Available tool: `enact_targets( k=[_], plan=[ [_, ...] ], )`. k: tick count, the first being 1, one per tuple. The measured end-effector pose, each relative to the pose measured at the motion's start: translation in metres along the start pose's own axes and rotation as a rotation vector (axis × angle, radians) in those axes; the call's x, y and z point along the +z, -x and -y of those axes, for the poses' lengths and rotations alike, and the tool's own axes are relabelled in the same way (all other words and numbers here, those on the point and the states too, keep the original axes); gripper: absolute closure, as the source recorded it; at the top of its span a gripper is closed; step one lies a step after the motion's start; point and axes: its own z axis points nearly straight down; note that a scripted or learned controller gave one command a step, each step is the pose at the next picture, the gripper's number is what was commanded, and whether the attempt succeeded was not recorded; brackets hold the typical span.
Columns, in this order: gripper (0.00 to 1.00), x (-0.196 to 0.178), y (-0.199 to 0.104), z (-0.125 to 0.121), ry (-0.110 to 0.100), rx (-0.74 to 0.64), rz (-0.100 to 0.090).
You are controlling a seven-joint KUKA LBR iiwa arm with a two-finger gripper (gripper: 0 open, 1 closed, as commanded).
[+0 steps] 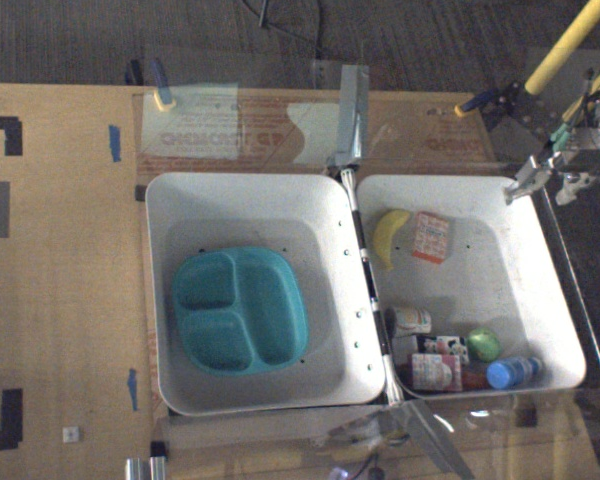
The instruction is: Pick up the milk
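The milk, a small white carton with orange-red print, lies flat in the far half of the right bin, just right of a yellow banana. My gripper hangs over the far right corner of that bin, well to the right of the carton and a little behind it, touching nothing. It is small and partly blurred against the dark floor.
Along the right bin's near wall lie a white cup, small printed boxes, a green ball and a blue bottle. The left bin holds a teal divided plate. A yellow pole stands at the far right.
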Motion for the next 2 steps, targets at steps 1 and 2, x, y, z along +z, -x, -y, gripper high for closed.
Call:
enact_targets(
  k=[1, 2],
  plan=[
    [0.0, 0.133, -0.036, 0.036, -0.001, 0.181, -0.001],
    [1.0, 0.122, -0.034, 0.035, 0.002, 0.185, -0.001]
  ],
)
